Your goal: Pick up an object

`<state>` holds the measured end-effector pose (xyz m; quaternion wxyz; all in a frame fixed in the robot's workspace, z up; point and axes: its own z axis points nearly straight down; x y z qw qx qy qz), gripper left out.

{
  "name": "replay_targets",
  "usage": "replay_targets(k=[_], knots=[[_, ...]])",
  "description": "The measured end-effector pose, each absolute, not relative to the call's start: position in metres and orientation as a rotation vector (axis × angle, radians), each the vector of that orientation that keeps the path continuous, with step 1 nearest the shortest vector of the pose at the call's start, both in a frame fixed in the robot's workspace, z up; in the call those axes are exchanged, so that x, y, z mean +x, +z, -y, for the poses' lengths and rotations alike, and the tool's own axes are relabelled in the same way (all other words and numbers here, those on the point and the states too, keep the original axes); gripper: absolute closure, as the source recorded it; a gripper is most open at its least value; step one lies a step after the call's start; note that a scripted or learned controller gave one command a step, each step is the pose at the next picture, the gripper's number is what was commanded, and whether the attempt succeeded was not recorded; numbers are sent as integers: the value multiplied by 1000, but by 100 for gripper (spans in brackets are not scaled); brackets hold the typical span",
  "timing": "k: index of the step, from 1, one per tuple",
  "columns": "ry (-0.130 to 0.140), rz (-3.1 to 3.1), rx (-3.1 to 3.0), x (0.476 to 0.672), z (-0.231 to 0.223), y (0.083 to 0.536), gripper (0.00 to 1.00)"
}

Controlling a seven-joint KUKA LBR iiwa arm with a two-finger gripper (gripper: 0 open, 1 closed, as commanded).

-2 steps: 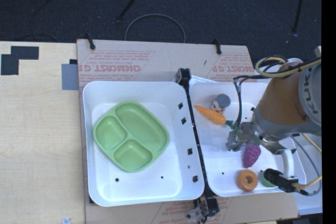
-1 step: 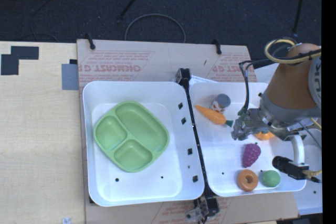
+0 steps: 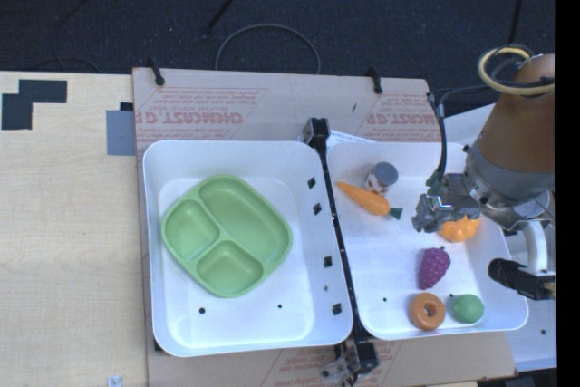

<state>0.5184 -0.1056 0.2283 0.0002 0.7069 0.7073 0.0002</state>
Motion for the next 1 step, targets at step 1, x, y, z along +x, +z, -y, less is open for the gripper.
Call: replay_targets(k=[1], knots=[[0,-2222,2221,519,107,248,100]])
